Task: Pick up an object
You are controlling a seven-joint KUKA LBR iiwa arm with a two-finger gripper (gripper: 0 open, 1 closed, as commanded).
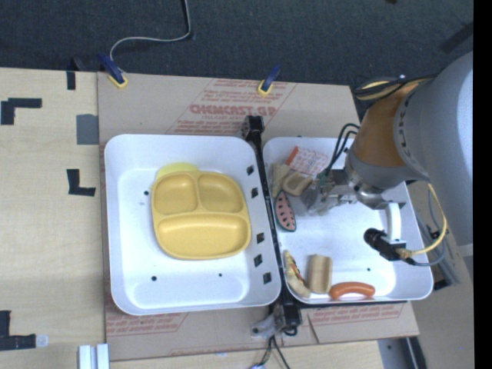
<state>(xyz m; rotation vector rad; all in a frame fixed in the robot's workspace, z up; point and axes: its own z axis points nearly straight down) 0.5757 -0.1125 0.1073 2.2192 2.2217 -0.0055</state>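
The grey arm, largest in view, reaches from the right into the right-hand white bin. Its gripper hangs low beside a toy watermelon slice and a beige piece, probably the intended pick. Whether anything is grasped cannot be told. A toy hot dog lies near the front rim. The left bin holds a yellow divided plate.

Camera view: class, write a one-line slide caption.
Grey arm's gripper low in right white bin beside watermelon slice toy; yellow three-compartment plastic plate in left bin.
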